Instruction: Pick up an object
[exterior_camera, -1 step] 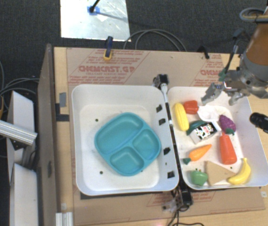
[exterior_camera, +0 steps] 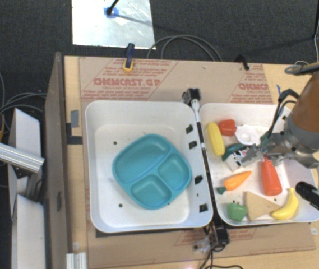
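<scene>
Beside tool point(exterior_camera: 253, 153): orange bottle point(exterior_camera: 270, 177), carrot point(exterior_camera: 237, 179), corn point(exterior_camera: 215, 138).

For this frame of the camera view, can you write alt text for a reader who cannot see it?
A grey and orange robot arm reaches from the right over the right white bin, which holds toy food: corn, a carrot, a red bottle, a banana. The left white bin holds a teal divided plate.

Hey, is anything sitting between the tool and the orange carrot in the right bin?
Nothing visible blocks it. The tool hangs over the right bin, just above the carrot. The red bottle lies beside that path, to its right, not in it.
</scene>
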Tool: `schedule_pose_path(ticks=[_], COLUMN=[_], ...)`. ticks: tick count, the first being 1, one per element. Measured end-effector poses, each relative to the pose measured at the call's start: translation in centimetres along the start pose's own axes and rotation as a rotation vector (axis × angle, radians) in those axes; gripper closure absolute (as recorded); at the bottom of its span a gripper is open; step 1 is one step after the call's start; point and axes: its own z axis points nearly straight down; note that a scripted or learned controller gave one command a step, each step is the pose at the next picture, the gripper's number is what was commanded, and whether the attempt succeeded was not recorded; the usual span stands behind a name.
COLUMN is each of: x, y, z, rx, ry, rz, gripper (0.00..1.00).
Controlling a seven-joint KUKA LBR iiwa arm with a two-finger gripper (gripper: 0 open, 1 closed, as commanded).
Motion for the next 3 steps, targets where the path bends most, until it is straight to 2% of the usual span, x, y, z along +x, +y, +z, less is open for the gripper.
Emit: schedule_pose_path(ticks=[1, 2, 3], x=[2.2, 2.1, 8.7], y=[-3.2, -3.0, 3.6], z=[10.1, 8.7, -0.2], rx=[-0.007, -0.012, -0.018], ry=[0.001, 0.000, -0.002], rz=[-0.005, -0.005, -0.012], gripper=[0.00, 1.00, 1.00])
